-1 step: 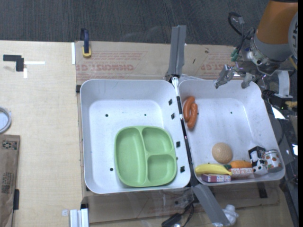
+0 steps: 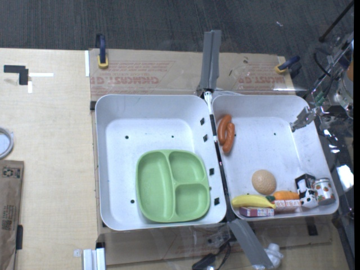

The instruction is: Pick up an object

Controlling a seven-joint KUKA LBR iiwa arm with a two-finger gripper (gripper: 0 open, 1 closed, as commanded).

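In the right bin several small objects lie about. An orange sausage link rests against the left wall. A tan round ball sits near the front. Along the front wall are a yellow banana, a pink box, an orange carrot-like piece, a black and white toy and a small patterned cup. My gripper hangs at the bin's right rim, above and apart from all of them, with nothing seen in it.
The left bin holds a green divided plate at its front. A grey divider post stands behind the seam between the bins. Clamps hold cardboard at the back. A tape roll lies on the bench, far left.
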